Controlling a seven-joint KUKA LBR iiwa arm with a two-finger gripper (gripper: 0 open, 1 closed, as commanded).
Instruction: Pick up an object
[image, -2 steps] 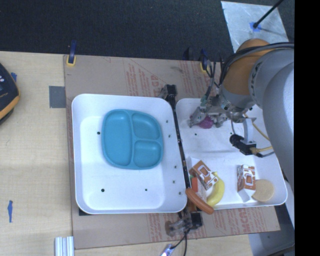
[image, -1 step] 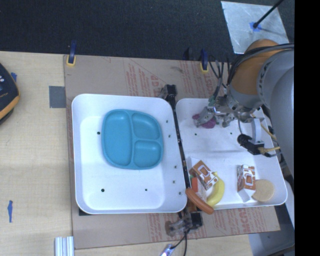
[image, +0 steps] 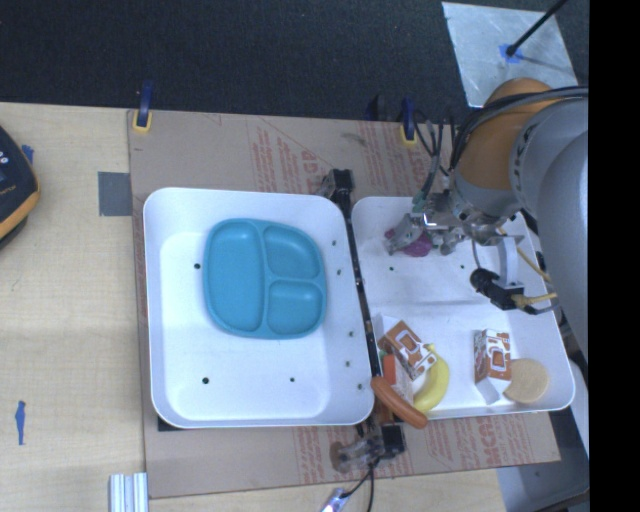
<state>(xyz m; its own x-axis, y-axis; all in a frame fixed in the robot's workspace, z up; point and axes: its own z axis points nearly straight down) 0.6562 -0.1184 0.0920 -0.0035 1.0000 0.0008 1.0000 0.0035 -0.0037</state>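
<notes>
White left bin (image: 170, 300): blue divided plate (image: 265, 277). White right bin (image: 560, 395): gripper (image: 415, 232) at far corner over purple object (image: 417, 244), finger state indiscernible. Banana (image: 432, 385): near edge, light, soft, smooth; grasp mid-body. Sausage (image: 400, 405), cookie (image: 527, 380) alongside.

the arm (image: 555, 150) is bulky and rounded, grey with an orange band above the wrist; thin dark cables trail along its metal claw (image: 420, 232) housing.
</notes>
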